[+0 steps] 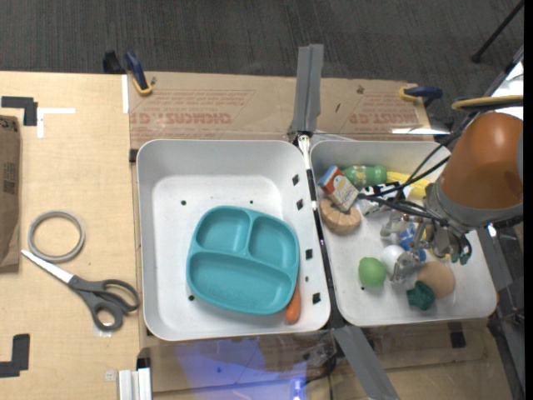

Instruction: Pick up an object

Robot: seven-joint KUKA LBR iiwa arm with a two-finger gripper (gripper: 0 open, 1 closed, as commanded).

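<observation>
Camera view: arm reaches in from the right, orange band over the right bin. Tool sits low among the clutter, between the green ball and the tan rounded object. Can't tell how far the tool is open or whether it has hold of anything; cables and small parts mask the tips.

Pick candidates are all in the right bin, packed tight: green ball, tan rounded object, dark teal piece at the near wall, tan disc by the divider, orange-and-white packet, green bottle, and something yellow at the back. My read: the tool is down in the gap because the ball and the tan object are the nearest graspable things.

In the way: neighbours touch or nearly touch, so a close could nudge the ball or catch two items.

Left bin holds a teal divided plate and an orange carrot-like piece against its right wall, well clear of the tool. On the tabletop, left: scissors and a tape ring, irrelevant.
</observation>
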